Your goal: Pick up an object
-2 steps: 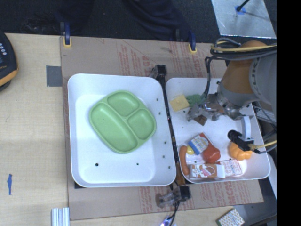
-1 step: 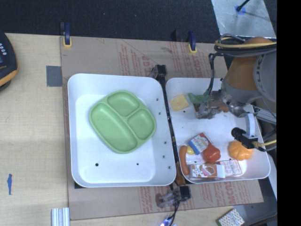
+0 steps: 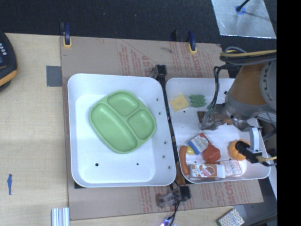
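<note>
White bins are sitting side by side on the bench point(image 3: 33, 126): the left bin point(image 3: 80, 164) is holding a green divided plate point(image 3: 123, 120), and the right bin point(image 3: 181, 86) is holding a yellow block point(image 3: 179, 102), a green piece point(image 3: 197, 99), a red piece point(image 3: 211, 153), an orange toy point(image 3: 236, 150) and a flat carton point(image 3: 207, 170). The tool point(image 3: 208, 120) is hanging low over the right bin, just beside the yellow block; how it is set is not clear.

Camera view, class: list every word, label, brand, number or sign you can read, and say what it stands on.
No text can be read here.
Cardboard sheet: faint red printing, too blurred to read.
Flat carton in the right bin: red and white label, too small to read.
Small packet: printed pattern, illegible.
Dark device at the left edge: buttons, markings unreadable.
</note>
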You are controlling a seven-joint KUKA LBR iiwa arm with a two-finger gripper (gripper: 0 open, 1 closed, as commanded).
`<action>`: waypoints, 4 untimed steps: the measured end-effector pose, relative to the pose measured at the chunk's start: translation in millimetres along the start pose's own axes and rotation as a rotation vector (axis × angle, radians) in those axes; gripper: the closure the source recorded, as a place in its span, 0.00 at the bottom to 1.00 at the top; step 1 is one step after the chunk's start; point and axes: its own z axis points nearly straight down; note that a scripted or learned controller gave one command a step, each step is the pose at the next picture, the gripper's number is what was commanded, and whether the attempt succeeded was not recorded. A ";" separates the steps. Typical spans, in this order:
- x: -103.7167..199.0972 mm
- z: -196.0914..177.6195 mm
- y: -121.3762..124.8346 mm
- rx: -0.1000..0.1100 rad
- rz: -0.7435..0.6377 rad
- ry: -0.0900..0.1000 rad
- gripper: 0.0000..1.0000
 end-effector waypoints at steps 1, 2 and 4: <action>-0.2 -0.4 1.3 -0.003 0.000 -0.001 0.00; 28.2 -1.8 63.8 -0.009 -0.004 0.000 0.00; 21.7 -1.8 65.2 -0.008 -0.004 -0.001 0.00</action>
